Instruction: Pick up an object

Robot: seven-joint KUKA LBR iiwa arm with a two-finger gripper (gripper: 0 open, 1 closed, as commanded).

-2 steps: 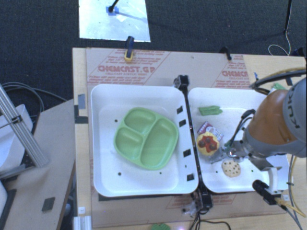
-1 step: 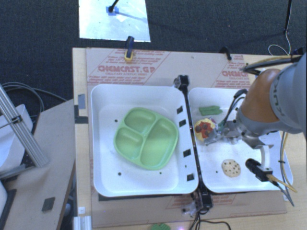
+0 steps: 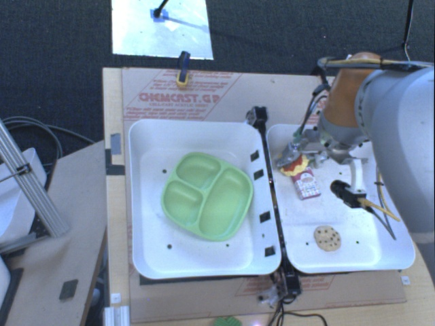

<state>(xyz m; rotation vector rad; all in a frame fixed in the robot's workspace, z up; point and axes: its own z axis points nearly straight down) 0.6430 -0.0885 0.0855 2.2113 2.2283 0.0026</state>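
Here the gripper (image 3: 291, 156) hangs just beside the packet's (image 3: 306, 180) far end; how open it is cannot be told. A cookie (image 3: 327, 238) lies near the packet, a plate (image 3: 207, 195) well left of it

Bench of pale brown board with red lettering (image 3: 180, 97). Bears two shallow white plastic bins, left bin (image 3: 146, 240) and right bin (image 3: 370, 250), touching side by side.

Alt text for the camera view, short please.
The grey arm's claw is low in the right bin, at a red-and-yellow item beside a small red-and-white packet; a cookie lies nearer the front. The left bin holds a green divided plate.
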